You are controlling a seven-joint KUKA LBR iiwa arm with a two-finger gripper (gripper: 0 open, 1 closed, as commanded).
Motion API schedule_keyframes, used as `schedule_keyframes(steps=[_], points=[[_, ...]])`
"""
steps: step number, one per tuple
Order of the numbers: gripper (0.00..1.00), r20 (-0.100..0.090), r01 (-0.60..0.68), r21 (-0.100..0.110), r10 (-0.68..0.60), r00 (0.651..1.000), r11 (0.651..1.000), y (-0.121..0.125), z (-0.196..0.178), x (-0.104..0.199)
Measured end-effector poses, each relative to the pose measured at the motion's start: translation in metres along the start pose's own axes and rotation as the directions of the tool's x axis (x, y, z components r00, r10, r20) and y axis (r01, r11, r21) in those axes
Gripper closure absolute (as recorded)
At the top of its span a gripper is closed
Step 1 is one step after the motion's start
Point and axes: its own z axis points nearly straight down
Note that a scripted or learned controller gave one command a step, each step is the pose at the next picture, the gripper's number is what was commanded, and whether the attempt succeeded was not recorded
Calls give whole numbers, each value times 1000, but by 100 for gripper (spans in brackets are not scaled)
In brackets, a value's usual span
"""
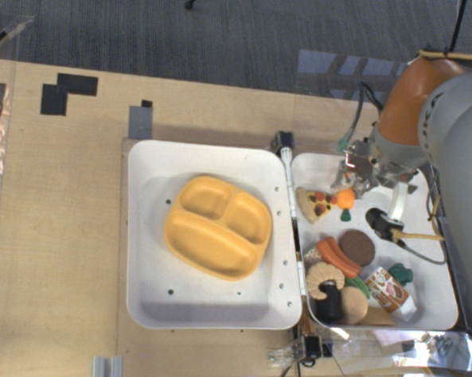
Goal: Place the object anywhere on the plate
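Note:
A yellow plate (pixel 218 225) with three compartments lies in the left white bin (pixel 145 298), with nothing on it. My gripper (pixel 354 181) hangs over the far part of the right bin (pixel 444 312), directly above a small orange toy (pixel 345 199) with a green tip. That toy lies beside a pizza slice (pixel 315 204). Whether the gripper touches the orange toy is hidden by the wrist.
The near half of the right bin holds several toy foods: a brown disc (pixel 357 247), a red sausage (pixel 339 258), a beige cookie (pixel 321 276), a black piece (pixel 330 306), a small carton (pixel 388 289) and a green piece (pixel 401 273). A ridge (pixel 291 219) divides the bins.

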Motion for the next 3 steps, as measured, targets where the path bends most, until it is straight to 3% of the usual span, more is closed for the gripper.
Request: schedule_keyframes(steps=[1, 2, 3], points=[[100, 0, 7, -7, -7, 1000, 1000, 2, -12, 2], [100, 1, 203, -3, -203, 979, 979, -40, -51, -39], [0, 0, 203, -3, -203, 979, 979, -40, -51, -38]])
